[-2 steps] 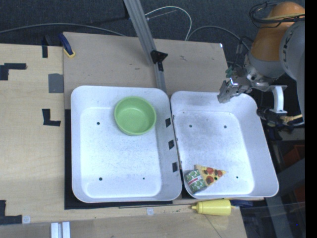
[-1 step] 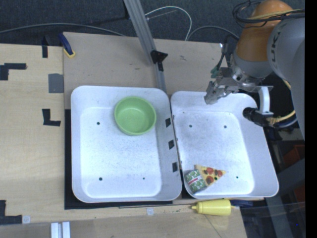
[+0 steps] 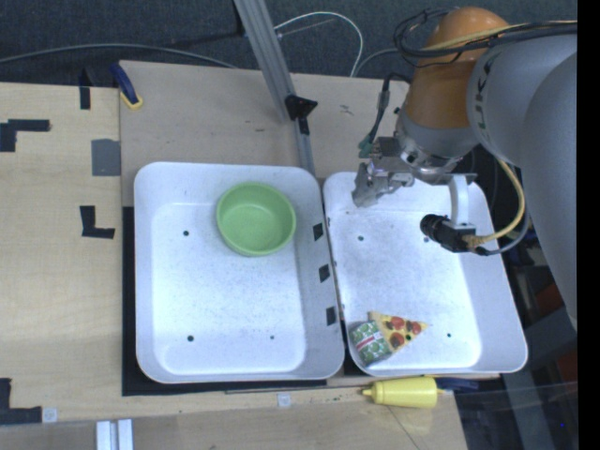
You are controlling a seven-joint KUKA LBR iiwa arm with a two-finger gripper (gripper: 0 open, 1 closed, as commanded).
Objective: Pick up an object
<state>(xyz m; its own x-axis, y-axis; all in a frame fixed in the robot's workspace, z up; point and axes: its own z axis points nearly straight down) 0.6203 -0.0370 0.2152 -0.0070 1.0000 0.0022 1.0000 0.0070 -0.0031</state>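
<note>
Pizza slice point(image 3: 401, 329) hugs right bin's point(image 3: 469, 279) near-left corner, seemingly.

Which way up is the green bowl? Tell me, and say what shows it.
Upright. The green bowl sits in the left bin, mouth up: its round rim and inner floor face the camera, and nothing is visible inside it.

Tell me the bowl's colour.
Light green; the bowl shows best in the camera view, in the left bin.

Grey arm point(image 3: 530, 92), orange band above wrist, black and yellow cables looped alongside, metal gripper point(image 3: 367, 193).
</note>
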